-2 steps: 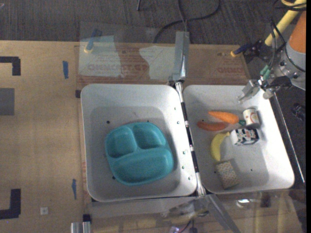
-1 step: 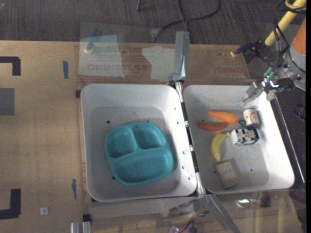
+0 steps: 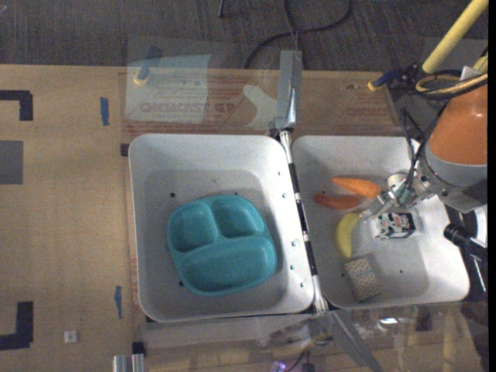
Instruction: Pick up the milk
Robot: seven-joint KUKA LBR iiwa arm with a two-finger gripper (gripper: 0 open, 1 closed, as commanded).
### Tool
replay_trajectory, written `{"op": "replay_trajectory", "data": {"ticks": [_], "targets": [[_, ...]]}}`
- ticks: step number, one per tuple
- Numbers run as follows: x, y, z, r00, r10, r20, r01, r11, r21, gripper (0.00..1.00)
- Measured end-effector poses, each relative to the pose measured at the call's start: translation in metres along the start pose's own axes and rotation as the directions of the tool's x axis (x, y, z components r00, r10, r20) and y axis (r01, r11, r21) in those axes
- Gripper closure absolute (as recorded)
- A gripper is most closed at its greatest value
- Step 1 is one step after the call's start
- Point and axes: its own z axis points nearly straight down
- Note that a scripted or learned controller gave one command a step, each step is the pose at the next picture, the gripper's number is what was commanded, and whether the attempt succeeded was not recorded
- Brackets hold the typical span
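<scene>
Milk carton, right bin – inventory

Milk carton (image 3: 395, 224): small white box w/ dark print, text unreadable; lies mid right bin (image 3: 434, 285), right of banana. Gripper (image 3: 393, 200) just above it, touching or not – can't tell; finger spread can't be told.
Surface: tan board bench, blue tape bits, black corner marks; dark carpet & cables at far side.
Right bin, white plastic: orange carrot (image 3: 356, 185), red-orange piece (image 3: 338, 201), yellow banana (image 3: 346, 235), speckled sponge block (image 3: 362, 278).
Left bin (image 3: 155, 161): teal 3-section plate (image 3: 222, 243), glossy, rounded.
</scene>
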Motion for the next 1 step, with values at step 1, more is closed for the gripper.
{"op": "replay_trajectory", "data": {"ticks": [1], "targets": [[0.0059, -0.0104, 0.0254, 0.996, 0.093, -0.001, -0.093, 0.996, 0.0, 0.0]]}}
